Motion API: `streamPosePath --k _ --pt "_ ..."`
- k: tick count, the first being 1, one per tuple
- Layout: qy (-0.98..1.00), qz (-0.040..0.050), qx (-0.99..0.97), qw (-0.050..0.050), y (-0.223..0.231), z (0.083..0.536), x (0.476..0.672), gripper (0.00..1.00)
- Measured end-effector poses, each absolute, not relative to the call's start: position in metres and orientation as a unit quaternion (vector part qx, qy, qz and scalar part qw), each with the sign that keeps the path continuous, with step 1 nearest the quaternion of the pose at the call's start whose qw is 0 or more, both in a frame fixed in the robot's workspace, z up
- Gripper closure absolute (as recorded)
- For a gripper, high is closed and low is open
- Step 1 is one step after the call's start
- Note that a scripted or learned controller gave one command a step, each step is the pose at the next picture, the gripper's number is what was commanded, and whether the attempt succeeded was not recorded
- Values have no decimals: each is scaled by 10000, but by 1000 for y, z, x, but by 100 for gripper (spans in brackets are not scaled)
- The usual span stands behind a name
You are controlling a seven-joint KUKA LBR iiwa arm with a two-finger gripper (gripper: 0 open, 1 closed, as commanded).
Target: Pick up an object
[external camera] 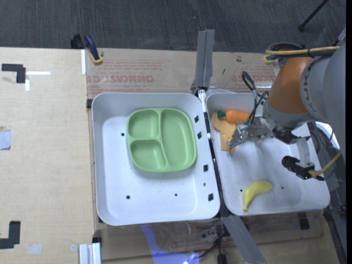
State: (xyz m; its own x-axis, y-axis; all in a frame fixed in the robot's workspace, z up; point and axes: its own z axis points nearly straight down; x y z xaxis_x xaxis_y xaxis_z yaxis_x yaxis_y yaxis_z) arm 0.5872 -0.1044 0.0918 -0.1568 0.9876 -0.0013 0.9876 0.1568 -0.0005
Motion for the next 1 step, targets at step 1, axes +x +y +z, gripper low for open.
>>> streamPosePath --k 1 --pt "7762 -12 6305 -1 -101 91 638 0"
